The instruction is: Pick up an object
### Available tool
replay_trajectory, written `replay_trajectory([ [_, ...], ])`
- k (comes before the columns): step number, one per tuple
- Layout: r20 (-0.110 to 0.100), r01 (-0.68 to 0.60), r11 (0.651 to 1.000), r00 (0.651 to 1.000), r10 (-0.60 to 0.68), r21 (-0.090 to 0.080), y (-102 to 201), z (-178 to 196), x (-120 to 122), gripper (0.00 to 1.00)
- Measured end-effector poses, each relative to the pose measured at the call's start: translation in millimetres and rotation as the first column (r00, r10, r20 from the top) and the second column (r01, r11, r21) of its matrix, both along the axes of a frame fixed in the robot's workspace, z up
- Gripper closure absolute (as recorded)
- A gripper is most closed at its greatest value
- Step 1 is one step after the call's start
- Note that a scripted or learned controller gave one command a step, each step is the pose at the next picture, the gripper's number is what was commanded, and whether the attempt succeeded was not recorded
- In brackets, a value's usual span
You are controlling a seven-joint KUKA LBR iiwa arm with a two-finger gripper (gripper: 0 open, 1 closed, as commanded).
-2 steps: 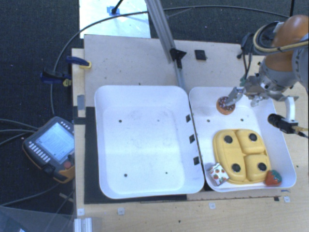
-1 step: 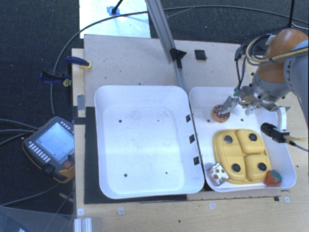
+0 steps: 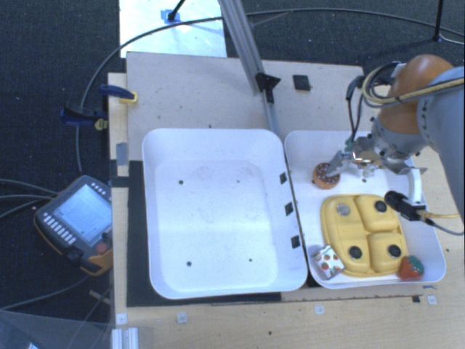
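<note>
The gripper (image 3: 336, 167) hangs just beside the small round brown-and-pink object (image 3: 323, 174) in the right white bin (image 3: 305, 147); whether it is apart or together cannot be told. It should centre over the object before descending.

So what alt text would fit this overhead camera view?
A grey robot arm reaches from the right, its gripper at a small brown round object in the right bin, which also holds a yellow toy. Left bin alongside.
</note>
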State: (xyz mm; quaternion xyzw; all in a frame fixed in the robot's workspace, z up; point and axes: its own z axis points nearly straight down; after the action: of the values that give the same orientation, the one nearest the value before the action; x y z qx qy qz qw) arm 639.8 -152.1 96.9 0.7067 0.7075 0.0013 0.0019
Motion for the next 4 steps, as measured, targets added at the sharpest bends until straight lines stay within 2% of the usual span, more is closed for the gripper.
replay_trajectory([
  [1, 0.003, -0.001, 1.000, 1.000, 0.001, -0.001, 0.1, 10.6, 0.9, 1.00],
  [2, 0.002, -0.005, 1.000, 1.000, 0.005, 0.000, 4.5, 71.0, 9.9, 1.00],
  [3, 0.004, -0.005, 1.000, 1.000, 0.005, -0.001, 3.5, 136.2, 8.9, 1.00],
  [4, -0.001, -0.005, 1.000, 1.000, 0.005, 0.001, 3.7, 167.1, 9.9, 1.00],
])
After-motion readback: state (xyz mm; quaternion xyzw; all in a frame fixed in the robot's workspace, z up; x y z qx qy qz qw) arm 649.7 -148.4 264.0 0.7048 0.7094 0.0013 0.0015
